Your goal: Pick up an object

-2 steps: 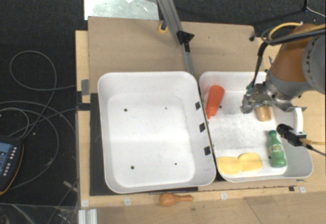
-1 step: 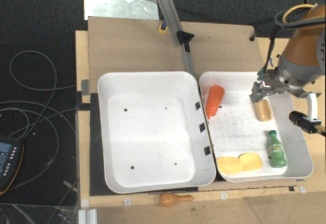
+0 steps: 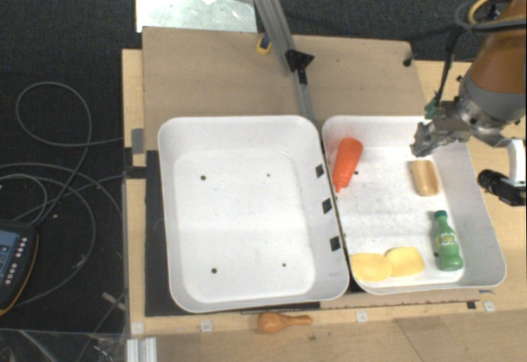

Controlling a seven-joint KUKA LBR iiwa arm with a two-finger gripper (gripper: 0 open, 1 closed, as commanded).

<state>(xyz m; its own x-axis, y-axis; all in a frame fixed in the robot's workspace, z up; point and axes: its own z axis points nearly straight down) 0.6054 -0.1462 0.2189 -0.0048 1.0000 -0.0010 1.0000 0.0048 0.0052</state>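
A tan bread-like block (image 3: pixel 425 178) lies in the right bin (image 3: pixel 486 270) toward its far right, just below the tool (image 3: pixel 430 138), whose state I cannot tell. Around it lie an orange carrot (image 3: pixel 346 161) at the far left, a green bottle (image 3: pixel 446 241) and two yellow pieces (image 3: pixel 387 264) near. The left bin (image 3: pixel 177 187) sits beside it on the brown worktop (image 3: pixel 214 64).

Open floor is left in the middle of the right bin (image 3: pixel 486 270), ringed by a carrot (image 3: pixel 346 161), a bread roll (image 3: pixel 425 178), a green bottle (image 3: pixel 445 241) and two yellow pieces (image 3: pixel 388 263) along the near wall.
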